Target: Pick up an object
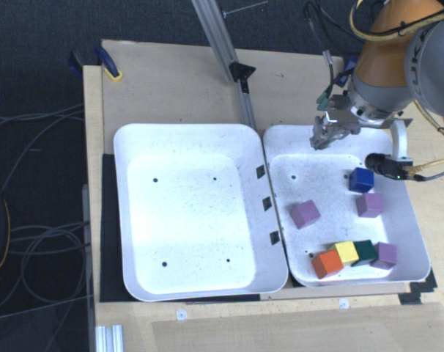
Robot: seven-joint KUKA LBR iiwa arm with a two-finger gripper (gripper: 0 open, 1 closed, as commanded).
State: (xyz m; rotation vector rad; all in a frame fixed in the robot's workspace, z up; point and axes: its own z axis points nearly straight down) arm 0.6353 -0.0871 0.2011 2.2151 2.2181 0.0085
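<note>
The arm is reaching in from the right, and its gripper (326, 136) is hanging over the far rim of the right bin (420, 240), near that bin's back left corner. From this slanted angle the tool is showing as a small dark cluster, and it is not possible to tell whether the jaws are parted or closed; nothing is visibly sitting between them. That spot is probably a staging point above the bin, leaving the blocks below unobstructed while a target is being chosen.

All the candidate objects are lying in the right bin. A blue cube (361, 180) is resting nearest the gripper, toward the back right, with a purple cube (370, 205) just in front of it. Another purple cube (305, 213) is sitting alone in the middle left of the bin, well apart from the rest, which is likely making it the easiest pick. Along the near wall, an orange cube (328, 263), a yellow cube (346, 252), a green cube (365, 251) and a third purple cube (386, 254) are crowding together in a row, touching or nearly so; that packing is leaving little room for the jaws to straddle one block.

The left bin (127, 196) is lying beside the right bin on the bench (171, 72). No object is lifted yet, so the pick is not yet made.
</note>
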